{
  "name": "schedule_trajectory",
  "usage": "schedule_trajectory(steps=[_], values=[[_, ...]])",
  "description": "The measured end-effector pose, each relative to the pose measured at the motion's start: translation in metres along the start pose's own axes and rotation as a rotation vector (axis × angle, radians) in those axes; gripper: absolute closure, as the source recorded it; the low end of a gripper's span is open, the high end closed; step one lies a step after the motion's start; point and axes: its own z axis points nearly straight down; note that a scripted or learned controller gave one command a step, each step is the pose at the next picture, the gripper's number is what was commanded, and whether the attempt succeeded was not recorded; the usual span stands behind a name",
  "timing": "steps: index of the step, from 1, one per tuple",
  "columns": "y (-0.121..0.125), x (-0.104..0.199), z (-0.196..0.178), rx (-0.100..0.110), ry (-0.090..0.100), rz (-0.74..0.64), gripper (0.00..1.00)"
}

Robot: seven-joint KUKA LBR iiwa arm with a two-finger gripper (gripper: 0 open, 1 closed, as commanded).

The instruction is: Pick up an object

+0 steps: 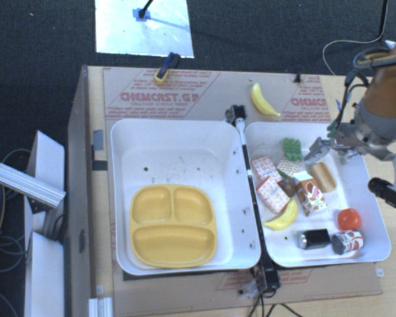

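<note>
Camera view is looking down on the bench (pixel 185 84), and at far left a metal rail (pixel 26 182) is slanting past its edge. Left on the bench, a white bin (pixel 129 150) is holding a yellow tray (pixel 173 225) with three compartments, lying flat near the bin's front wall. Behind this bin, a yellow-and-blue clip (pixel 165 67) is resting on the bench's back edge. A black divider (pixel 248 170) is running between the two bins.

On the bench behind the right bin (pixel 376 243), a banana (pixel 263 101) is lying outside it. Inside the right bin, the objects are crowding together: two red-and-white packets (pixel 269 180) are sitting just beside the left wall, a second banana (pixel 283 216) is curving in front of them and touching the nearer packet, and a green piece (pixel 292 148) is lying toward the back. A small carton (pixel 311 197) is standing near the middle, with a hot dog (pixel 323 176) just behind and to its right. Toward the front, a black cylinder (pixel 313 238) is lying on its side, a can (pixel 347 242) is lying beside it, and a tomato (pixel 348 218) is sitting just behind the can.

At the right, the arm (pixel 383 104) is reaching in, and the gripper (pixel 319 150) is hanging over the bin's back part, between the green piece and the hot dog. Whether its jaws are released or clenched, I cannot tell; nothing is showing between them.
</note>
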Motion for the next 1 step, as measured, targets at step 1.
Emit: schedule_trajectory(steps=[1], values=[[-0.0141,-0.0207,0.0802,0.001,0.000,0.002,0.00]])
